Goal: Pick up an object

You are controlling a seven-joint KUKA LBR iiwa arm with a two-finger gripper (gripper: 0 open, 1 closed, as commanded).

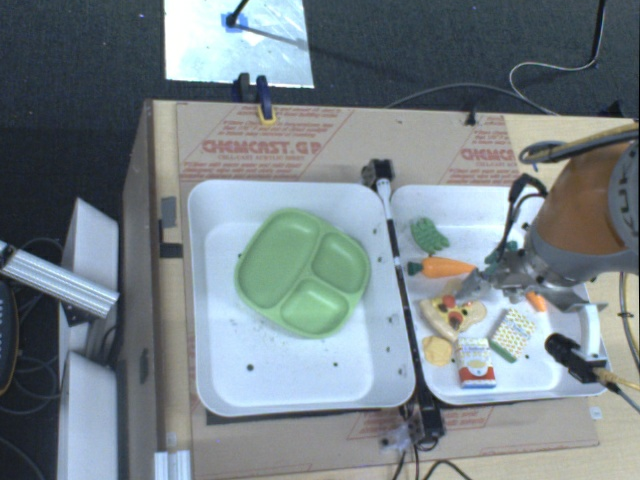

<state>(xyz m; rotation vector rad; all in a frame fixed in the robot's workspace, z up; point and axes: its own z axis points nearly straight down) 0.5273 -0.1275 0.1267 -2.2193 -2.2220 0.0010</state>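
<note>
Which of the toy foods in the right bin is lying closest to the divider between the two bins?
The orange carrot: its green-tipped end almost touches the divider, lying just below the green broccoli-like piece. The pizza slice and small red-and-white carton sit farther right.

The arm (590, 208) runs off the right edge — its wrist hides part of the right bin (455, 203).

a green divided plate (303, 272) lies in the left white bin (225, 368). the table (300, 138) shows red print on brown card. a shiny sheet (240, 28) lies on dark carpet (70, 68) behind it.
</note>
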